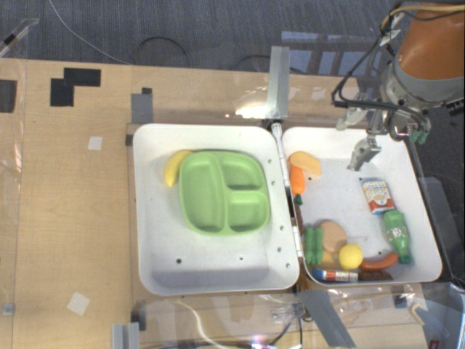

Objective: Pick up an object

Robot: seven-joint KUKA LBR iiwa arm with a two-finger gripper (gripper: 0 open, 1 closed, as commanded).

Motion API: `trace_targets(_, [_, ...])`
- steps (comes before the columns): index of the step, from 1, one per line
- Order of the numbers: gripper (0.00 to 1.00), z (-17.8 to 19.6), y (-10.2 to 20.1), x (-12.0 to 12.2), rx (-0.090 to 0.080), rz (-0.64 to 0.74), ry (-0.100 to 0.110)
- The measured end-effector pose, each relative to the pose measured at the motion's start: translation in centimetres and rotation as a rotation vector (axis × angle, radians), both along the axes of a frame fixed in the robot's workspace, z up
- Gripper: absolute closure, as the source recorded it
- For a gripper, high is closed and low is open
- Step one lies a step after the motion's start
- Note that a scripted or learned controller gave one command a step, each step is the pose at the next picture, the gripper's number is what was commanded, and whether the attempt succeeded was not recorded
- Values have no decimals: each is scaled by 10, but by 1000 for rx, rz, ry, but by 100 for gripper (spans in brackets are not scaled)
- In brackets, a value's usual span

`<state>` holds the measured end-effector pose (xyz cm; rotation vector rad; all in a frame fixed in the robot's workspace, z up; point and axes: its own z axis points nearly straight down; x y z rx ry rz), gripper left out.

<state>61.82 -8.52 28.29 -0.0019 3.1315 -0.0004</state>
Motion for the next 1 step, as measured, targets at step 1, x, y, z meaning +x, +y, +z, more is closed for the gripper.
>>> trace_targets(1, [0,-186,-60,-26,0,97,7])
